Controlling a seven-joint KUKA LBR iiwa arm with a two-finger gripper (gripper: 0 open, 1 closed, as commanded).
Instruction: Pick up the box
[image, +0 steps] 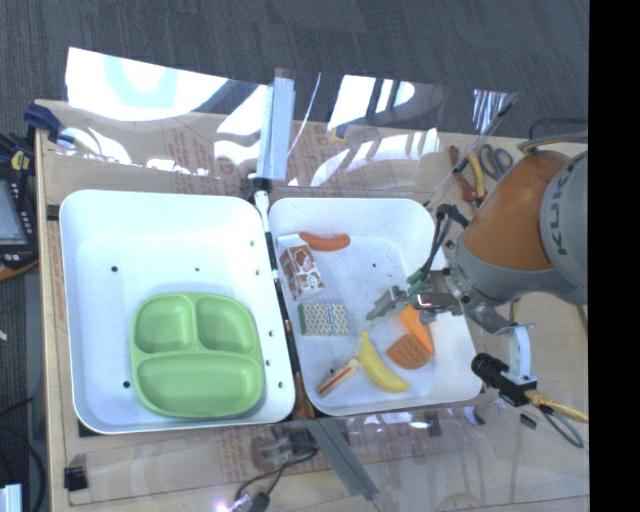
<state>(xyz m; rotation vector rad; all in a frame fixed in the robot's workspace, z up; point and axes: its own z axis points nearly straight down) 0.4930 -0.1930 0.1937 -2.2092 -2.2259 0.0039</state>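
Note:
The box (300, 271), small with a brown and white print, lies near the left wall of the right bin (400, 218). My gripper (413, 305) hangs low over the right side of that bin, well to the right of the box and apart from it. Its fingers are open, one grey finger (384, 304) pointing left, and nothing sits between them. Just below the gripper lies an orange wedge (412, 343).
The right bin also holds a red sausage (325, 240), a flat green patterned packet (325, 318), a banana (381, 368) and a hot dog (338, 377). A green divided plate (196, 354) sits in the left bin (100, 230). Tools lie on the bench at right.

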